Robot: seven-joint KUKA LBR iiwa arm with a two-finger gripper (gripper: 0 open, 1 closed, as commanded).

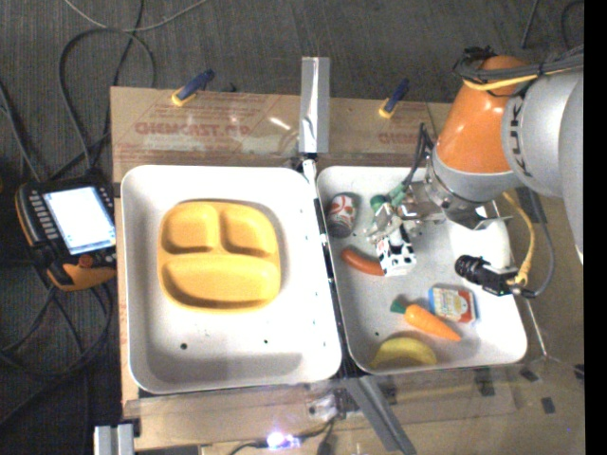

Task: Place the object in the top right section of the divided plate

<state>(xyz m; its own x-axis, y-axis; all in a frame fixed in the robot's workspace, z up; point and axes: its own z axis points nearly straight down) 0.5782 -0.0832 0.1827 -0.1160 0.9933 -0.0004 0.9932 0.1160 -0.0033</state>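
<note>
Dark grey carpet (237,36) crossed by loose cables surrounds a brown bench (218,131) with blue clamps on its far edge. Largest on the bench are the two white bins: the left bin (142,349), well to the left of the gripper, holds the yellow divided plate (223,254), whose top right section is bare yellow. The right bin (503,335) lies under the arm (493,121), whose grey body is cut off by the frame's right side; only the orange band and wrist show fully.

The gripper (394,226) hangs low over the upper middle of the right bin. Its fingers blend with a small white block with dark spots (396,257) just below them, and whether they are wide, narrow or closed on anything cannot be made out.

Just left of the gripper stands a small can (341,212). Below-left lies a red sausage-shaped toy (362,262), touching or nearly touching the spotted block. Further below sit a carrot (429,320), a flat packet with a red picture (452,303) beside it, and a yellow banana-like piece (403,353) at the bin's near wall. At far left on the floor rests a lit control pendant (71,221).
</note>
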